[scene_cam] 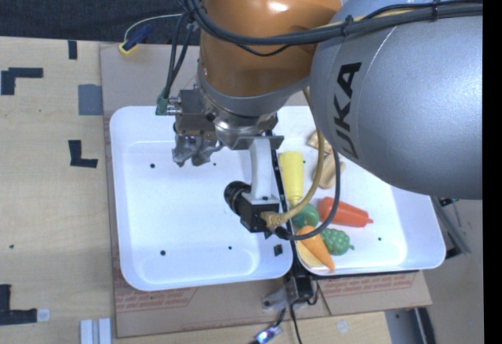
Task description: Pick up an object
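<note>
Right bin (414, 247), near corner: orange toy carrot (320, 251) touching a green bumpy toy (338, 241).
Right bin, middle: red-orange toy vegetable (347, 215).
Further back: yellow toy (292, 175) by the bins' shared edge.
Gripper (194, 153): over the left bin (180, 237), far part; spread or pressed together, cannot tell.
Writing: "UKA" on the grey arm (408, 99).

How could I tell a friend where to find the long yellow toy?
Look at the right-hand white bin, the one holding toy food. Along its left wall, where the two bins meet, lies the long yellow toy. Its straight, stick-like yellow shape marks it out; its neighbours are orange, green or beige.
</note>
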